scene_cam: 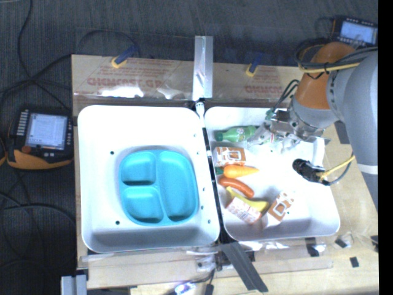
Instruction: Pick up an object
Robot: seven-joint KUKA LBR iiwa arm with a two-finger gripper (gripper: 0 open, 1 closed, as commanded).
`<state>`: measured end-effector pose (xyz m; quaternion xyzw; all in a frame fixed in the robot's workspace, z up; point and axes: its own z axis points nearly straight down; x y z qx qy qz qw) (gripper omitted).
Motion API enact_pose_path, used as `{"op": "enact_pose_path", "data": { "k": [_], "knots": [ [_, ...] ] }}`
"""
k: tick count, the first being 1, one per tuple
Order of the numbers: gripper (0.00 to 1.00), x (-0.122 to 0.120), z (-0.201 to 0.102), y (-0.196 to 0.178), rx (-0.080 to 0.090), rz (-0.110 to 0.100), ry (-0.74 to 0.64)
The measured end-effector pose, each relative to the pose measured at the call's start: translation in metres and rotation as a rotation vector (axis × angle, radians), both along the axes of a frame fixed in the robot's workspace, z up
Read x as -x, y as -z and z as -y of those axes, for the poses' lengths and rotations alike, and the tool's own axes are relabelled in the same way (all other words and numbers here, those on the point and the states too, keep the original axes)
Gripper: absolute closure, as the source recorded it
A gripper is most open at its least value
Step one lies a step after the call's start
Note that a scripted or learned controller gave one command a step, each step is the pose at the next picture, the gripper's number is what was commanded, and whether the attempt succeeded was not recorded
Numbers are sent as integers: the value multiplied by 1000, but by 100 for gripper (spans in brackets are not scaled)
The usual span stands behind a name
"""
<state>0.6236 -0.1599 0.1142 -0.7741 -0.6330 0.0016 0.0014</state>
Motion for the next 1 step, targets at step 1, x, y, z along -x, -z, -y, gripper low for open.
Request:
{"op": "enact_pose_path", "data": {
  "k": [1],
  "knots": [
    [0, 13, -42, 25, 4, 12, 376]
  ]
}}
